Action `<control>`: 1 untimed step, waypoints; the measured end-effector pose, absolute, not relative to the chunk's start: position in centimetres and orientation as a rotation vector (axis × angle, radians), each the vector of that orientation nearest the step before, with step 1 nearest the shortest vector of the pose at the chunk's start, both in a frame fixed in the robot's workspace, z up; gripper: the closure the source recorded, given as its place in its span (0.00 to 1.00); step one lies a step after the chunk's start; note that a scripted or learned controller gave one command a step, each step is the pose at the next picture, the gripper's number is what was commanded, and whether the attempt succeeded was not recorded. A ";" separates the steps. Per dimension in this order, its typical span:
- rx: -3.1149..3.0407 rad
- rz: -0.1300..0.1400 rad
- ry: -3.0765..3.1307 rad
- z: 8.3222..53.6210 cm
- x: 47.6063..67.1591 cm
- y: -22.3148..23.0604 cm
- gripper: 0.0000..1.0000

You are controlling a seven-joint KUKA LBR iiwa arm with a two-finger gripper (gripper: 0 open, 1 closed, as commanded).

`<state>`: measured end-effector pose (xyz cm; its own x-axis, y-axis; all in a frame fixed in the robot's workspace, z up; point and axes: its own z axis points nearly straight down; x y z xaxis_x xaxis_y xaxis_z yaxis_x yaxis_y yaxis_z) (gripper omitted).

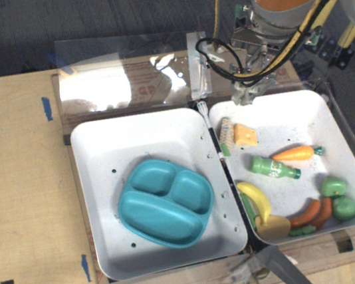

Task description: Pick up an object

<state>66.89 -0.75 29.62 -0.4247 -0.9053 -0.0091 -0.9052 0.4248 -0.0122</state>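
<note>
Gripper [245, 95] hovers over right white bin's [346, 143] far rim; finger state impossible to tell. Small green plastic bottle [274, 169] lies mid-bin, beside orange toy carrot [295, 153]. Bottle likely light, rigid, slippery; best pinched across body, away from neighbours.

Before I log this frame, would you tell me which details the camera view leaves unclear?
- Two-finger gripper: its fingers sit under black cables at the right white bin's far rim; whether they are open is unreadable.
- Arm: cut off by the top edge.
- Small dark green item at the near wall: partly hidden by the brown sausage, too small to identify.
- Striped brush-like object: blurred.
</note>
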 end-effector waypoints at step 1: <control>-1.671 -0.007 2.635 30.6 67.0 -0.6 1.00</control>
<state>67.00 -0.60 30.64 -0.4263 -0.9044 -0.0158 -0.9043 0.4265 -0.0152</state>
